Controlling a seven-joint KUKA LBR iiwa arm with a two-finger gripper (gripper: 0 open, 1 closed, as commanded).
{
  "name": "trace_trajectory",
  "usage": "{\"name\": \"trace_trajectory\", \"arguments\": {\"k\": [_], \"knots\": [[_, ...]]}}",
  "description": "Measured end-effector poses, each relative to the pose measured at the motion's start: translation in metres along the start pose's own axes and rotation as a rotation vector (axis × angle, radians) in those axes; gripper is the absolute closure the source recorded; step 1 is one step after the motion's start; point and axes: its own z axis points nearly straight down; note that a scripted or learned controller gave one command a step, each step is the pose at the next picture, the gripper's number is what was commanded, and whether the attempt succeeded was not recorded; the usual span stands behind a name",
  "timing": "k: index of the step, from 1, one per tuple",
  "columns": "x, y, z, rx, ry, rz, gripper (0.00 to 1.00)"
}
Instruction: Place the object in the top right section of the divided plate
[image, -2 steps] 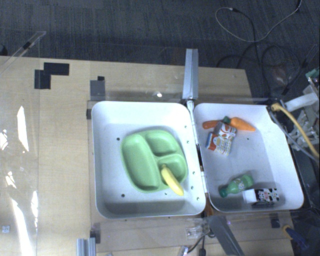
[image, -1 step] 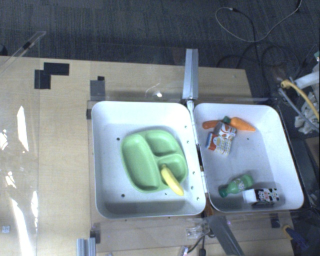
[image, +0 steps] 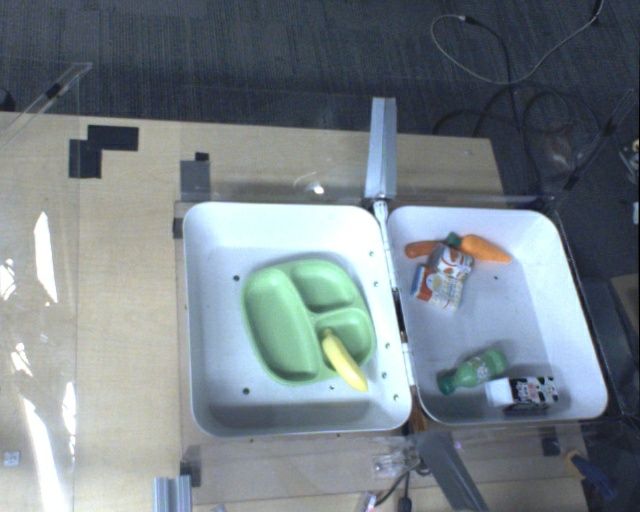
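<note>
While the two shallow white bins sit side by side on the wooden bench (image: 120, 330), the left white bin (image: 215, 300) holds the light green divided plastic plate (image: 275, 330), roughly centred on the bin floor. Plate has one long section on its left and two smaller ones on its right. The yellow banana (image: 344, 363) lies tilted at the plate's lower right: upper end in the bottom right section, lower end over the rim toward the bin's near right corner. The top right section (image: 325, 284) has nothing in it, so the banana is not placed there. The right white bin (image: 570, 300) has the rest. An orange carrot with a green top (image: 482, 249) lies near the far wall, with a smaller orange-red piece (image: 422, 249) just beside it on the left; what that piece is I cannot tell. A white and orange printed carton (image: 443, 281) lies just below those two. A green plastic bottle (image: 472, 370) lies on its side near the front wall, next to a small white and black box (image: 522, 392). State of my gripper, apart or together: cannot tell. A metal post (image: 381, 150) stands behind the seam between the bins, and dark cables (image: 520, 70) trail on the floor beyond.
</note>
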Motion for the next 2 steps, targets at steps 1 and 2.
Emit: {"name": "trace_trajectory", "arguments": {"k": [1,2], "knots": [[0.0107,0.0206,-0.0072,0.000,0.000,0.023,1.00],[0.0108,0.0205,-0.0073,0.000,0.001,0.022,0.00]]}}
